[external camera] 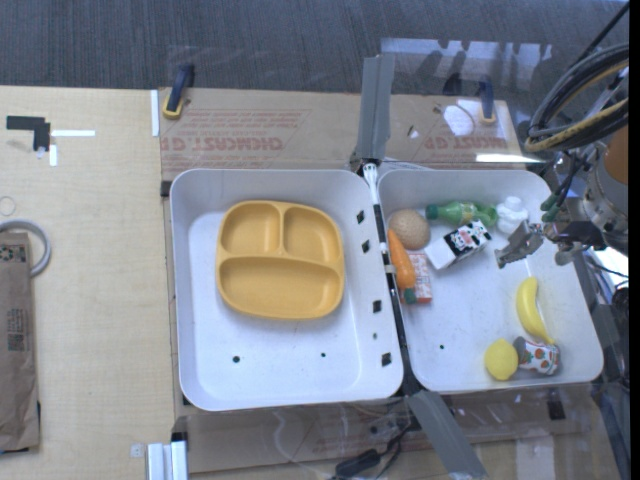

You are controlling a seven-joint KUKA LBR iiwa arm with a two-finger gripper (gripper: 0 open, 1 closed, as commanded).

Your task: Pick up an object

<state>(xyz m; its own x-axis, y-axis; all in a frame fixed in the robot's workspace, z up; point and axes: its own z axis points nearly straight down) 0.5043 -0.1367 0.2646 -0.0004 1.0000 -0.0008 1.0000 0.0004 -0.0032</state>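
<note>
Objects for the pick are all sitting in the right bin (440,363); nothing specific is named, so listing what's lying there. Banana (531,309) is lying yellow and curved near the right wall, running roughly top to bottom. Lemon (501,360), a round yellow thing, is sitting just below it, touching or nearly touching a small white patterned item with red and green marks (541,357) at the bin's lower right corner. Green bottle (460,211) is lying on its side along the top wall, with a white lumpy object (511,211) just to its right. Tan round thing, potato-like (409,229), is sitting near the divider. Carrot (400,259) is lying just below it, resting beside or on a small pink-and-white packet (418,276). Black-and-white box (463,240), cow-pattern print, is sitting tilted next to them, mid-bin.

Left bin (200,368) is holding one yellow divided plate (282,260) with three compartments, sitting in the upper middle.

Gripper (530,240) is hanging over the right bin's upper right area, above the banana and right of the cow box. Fingers (512,250) are looking spread apart with nothing between them. Arm is coming in over the right rim with cables (580,98) looping above it.

Outside the bins: brown cardboard sheet (260,133) is lying behind them, blue-and-yellow clamps (180,90) are gripping its edge, brown paper bag (18,338) is lying at far left on the bench.
</note>
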